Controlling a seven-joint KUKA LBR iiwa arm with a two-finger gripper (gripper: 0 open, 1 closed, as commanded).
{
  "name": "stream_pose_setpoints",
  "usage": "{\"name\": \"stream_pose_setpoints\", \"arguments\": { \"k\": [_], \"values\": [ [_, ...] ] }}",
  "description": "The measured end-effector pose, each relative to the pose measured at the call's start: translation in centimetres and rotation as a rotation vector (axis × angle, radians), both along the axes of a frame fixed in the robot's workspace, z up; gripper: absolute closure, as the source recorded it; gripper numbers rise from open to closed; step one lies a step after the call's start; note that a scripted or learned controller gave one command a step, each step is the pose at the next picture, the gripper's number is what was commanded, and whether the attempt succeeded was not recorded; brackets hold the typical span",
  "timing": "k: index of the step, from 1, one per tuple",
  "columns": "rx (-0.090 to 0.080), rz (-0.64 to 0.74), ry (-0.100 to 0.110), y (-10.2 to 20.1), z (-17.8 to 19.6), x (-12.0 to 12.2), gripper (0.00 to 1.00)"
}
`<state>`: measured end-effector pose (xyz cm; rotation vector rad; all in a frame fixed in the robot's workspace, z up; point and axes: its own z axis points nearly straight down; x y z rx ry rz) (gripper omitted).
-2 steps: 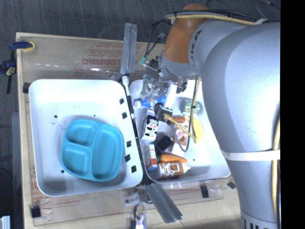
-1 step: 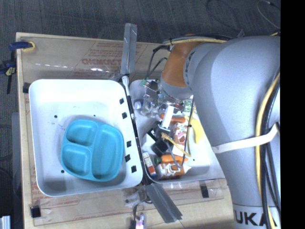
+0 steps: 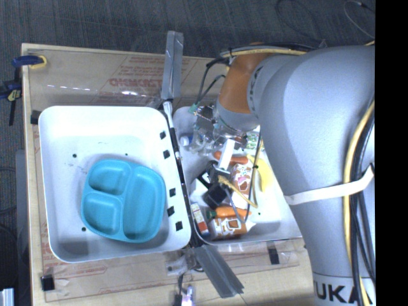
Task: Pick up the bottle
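1. Your claw (image 3: pixel 205 136) is down in the right bin (image 3: pixel 278 217), at its upper left corner, close to the divider between the two bins. Its metal parts blur into the clutter beneath, so you cannot tell whether it is released or clenched, nor whether it has anything in it.
2. Above the claw you see the orange band (image 3: pixel 234 91), and the grey arm (image 3: pixel 319 139) sweeps in from the right, covering most of the right bin.
3. Just below and right of the claw lies a heap: an orange-and-white package (image 3: pixel 237 164), a yellow strip (image 3: pixel 262 174) along the right side, and dark pieces (image 3: pixel 213 193) toward the bin's middle.
4. The bottle (image 3: pixel 224 223) appears to be the orange-and-brown thing at the near end of the right bin, lying on its side. Its long axis runs roughly left to right across the bin. Which end is the cap you cannot make out; the label is too small to read.
5. The bottle lies well apart from the claw, with the heap between them.
6. In the left bin (image 3: pixel 57 129) rests a blue tray (image 3: pixel 124 199) with three compartments, lying flat toward the bin's near half.
7. Both bins stand on your desk (image 3: pixel 95 75), a brown board with red print.
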<state>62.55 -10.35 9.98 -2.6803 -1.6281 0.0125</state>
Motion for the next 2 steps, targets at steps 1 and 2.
{"name": "stream_pose_setpoints", "arguments": {
  "k": [1,2],
  "values": [
    [-0.002,-0.497,-0.004,4.0,9.2,-3.7,1.00],
    [-0.003,-0.737,-0.005,4.6,19.1,-11.9,1.00]
  ]
}}
